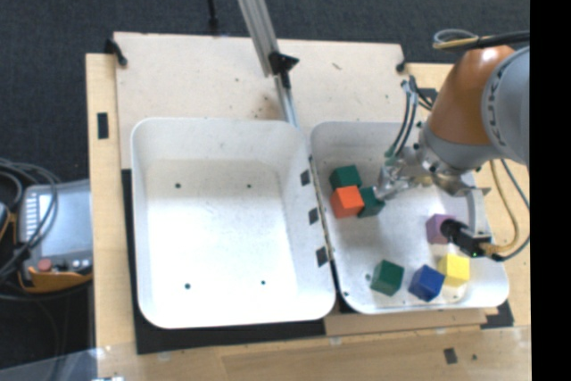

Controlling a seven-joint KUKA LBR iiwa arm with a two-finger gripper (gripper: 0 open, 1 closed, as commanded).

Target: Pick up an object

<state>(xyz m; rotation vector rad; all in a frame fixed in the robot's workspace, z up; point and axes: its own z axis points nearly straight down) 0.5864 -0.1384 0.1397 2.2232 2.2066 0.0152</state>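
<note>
Taking the orange cube (347,201) as the landmark and reading from the left: the left bin (223,219) lies well to the left of it, and the orange cube itself sits near the left wall of the right bin (357,138), touching a green cube (345,178) just behind it and a darker green block (371,206) just to its right. The gripper (390,184) is down immediately to the right of the orange cube, above or against that darker green block; how far its jaws are parted cannot be told from this slant, and nothing can be seen held between them. Toward the front of the bin, well apart from the orange cube, sit another green cube (387,277), a blue cube (426,282), a yellow cube (455,269) and a purple cube (436,227), the last partly covered by the arm's hardware. The risk, as I judge it, comes from the tight cluster: with three pieces touching, a closing jaw may land on top of a neighbour rather than beside the target, pushing the orange cube against the bin wall or pinching two blocks at a corner so that both slip on the lift. A skewed grip on the half-hidden dark green block could also tip it out.
</note>
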